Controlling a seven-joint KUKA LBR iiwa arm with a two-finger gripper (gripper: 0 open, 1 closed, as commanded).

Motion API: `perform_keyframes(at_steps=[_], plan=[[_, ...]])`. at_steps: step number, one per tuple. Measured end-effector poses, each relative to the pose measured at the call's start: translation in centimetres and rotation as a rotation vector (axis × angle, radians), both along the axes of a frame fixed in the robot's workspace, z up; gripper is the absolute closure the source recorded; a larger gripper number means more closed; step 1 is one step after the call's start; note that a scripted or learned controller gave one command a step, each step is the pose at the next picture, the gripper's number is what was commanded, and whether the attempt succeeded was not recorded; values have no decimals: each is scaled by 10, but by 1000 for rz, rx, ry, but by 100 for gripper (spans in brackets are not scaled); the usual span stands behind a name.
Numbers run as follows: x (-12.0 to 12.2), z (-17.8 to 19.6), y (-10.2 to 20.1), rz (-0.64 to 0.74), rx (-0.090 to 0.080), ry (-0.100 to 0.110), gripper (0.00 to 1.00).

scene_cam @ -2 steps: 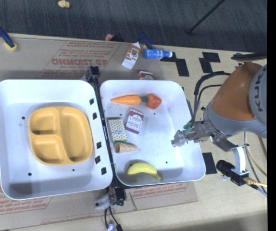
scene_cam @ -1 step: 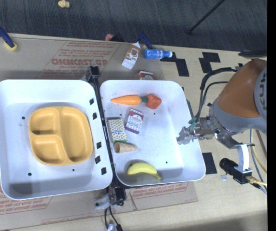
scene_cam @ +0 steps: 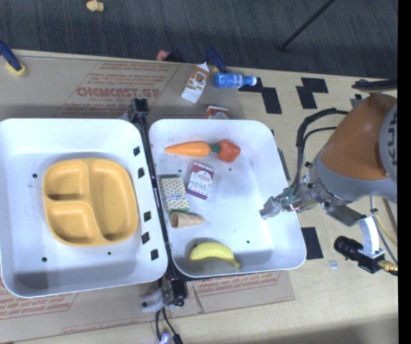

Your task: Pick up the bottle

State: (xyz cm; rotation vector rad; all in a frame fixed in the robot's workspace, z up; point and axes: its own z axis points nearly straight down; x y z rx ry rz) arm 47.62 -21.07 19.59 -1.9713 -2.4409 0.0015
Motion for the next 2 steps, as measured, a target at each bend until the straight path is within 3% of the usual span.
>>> perform_keyframes(at_steps=[1,2], plan=[[0,20,-1,-33,-2,-3,100],[1,30,-1,-205,-3,-3,100]])
